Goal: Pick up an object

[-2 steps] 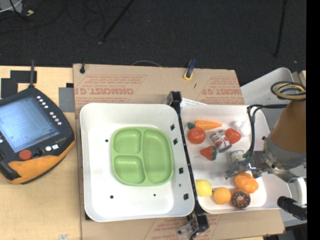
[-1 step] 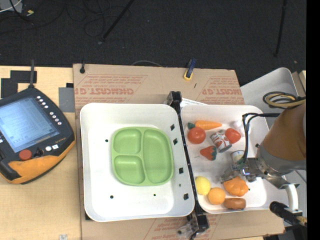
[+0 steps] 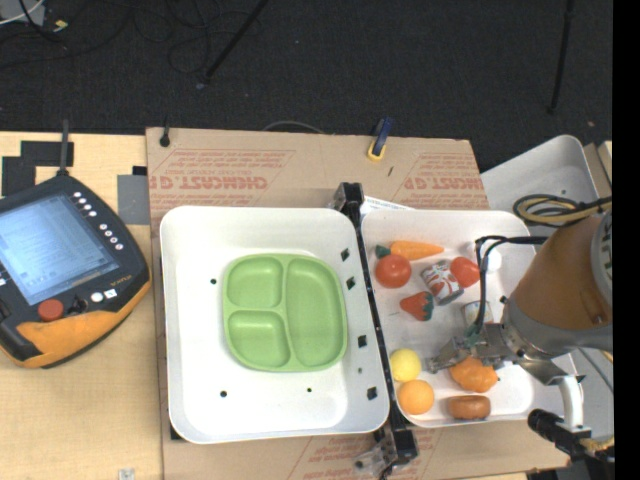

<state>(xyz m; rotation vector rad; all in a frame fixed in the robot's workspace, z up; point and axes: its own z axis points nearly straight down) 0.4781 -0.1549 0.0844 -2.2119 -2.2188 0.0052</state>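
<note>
My pincer (image 3: 470, 353) is down in the right bin (image 3: 515, 230), just above an orange fruit (image 3: 473, 375) at the near side, and I cannot tell whether it is grasping it. Around it lie a lemon (image 3: 405, 365), an orange (image 3: 416, 397), a carrot (image 3: 415, 249), a tomato (image 3: 393, 271) and a can (image 3: 440, 280); the left bin (image 3: 190, 268) holds a green tray (image 3: 284, 311).

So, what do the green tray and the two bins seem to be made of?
Green tray: probably moulded plastic, matte to slightly satin; uniform pale green, rounded dividers between three compartments, no grain. Left bin and right bin: likely thin formed plastic, smooth white with soft glare and rounded corners. Painted metal cannot be excluded from this view.
</note>
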